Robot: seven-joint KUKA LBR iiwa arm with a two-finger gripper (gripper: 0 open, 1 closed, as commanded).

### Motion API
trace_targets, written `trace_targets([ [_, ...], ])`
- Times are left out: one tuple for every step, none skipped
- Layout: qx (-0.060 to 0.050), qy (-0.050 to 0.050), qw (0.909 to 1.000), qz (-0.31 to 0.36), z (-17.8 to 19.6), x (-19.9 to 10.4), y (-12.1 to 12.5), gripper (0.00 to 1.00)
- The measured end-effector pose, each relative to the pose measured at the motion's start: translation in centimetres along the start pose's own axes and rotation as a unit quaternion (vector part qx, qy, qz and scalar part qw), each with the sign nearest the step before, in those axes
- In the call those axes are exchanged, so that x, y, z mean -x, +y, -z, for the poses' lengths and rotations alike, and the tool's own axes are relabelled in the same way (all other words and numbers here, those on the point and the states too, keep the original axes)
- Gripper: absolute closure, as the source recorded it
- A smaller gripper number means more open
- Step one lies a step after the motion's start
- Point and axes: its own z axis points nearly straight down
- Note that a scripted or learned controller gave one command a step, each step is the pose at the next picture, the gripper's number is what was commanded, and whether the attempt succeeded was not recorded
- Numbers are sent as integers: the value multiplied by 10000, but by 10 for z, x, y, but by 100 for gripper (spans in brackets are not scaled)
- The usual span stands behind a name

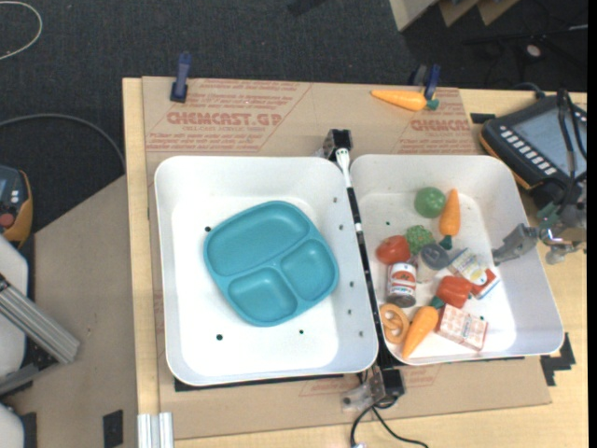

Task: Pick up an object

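The cardboard-covered worktop carries two white bins side by side, the left bin and the right bin. A toy carrot lies near its far edge, beside a blue clamp.

- The two white bins are looking like smooth, faintly glossy plastic.
- The teal divided plate is showing a matt, moulded plastic finish.
- The worktop is wearing brown printed cardboard — dull, papery.
- The toy carrot is gleaming slightly — smooth orange plastic.
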Motion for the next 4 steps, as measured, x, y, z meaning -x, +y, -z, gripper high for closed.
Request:
trace_targets([
  [69, 14, 9999, 109, 50, -91, -14, 0],
  [71, -27, 10000, 26, 72, 4, -14, 0],
  [159, -23, 9998, 96, 311, -59, 16, 0],
  [-54, 25, 9999, 119, 103, -195, -19, 0],
])
